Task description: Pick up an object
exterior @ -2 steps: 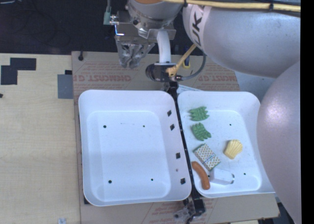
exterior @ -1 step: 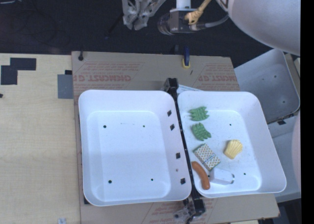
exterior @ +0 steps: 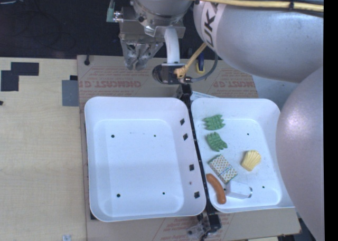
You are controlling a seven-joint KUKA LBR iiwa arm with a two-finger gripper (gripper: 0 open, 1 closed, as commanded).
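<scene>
Two reversed "GP" marks show on the cardboard (exterior: 113,83); end effector (exterior: 138,58) fingers seem closed, gripping nothing.

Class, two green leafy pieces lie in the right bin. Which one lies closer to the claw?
The upper green piece, toward the bin's far wall; the other green piece lies below it, nearer the patterned block.

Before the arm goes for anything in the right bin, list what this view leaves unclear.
- Gripper, camera view: small and dark against the background; the state of its tip is unreadable.
- Right bin: its far right rim is covered by the arm's grey body.
- White piece beside the sausage: white on white, so its outline and shape are hard to tell.
- Patterned block: print too small to read.
</scene>
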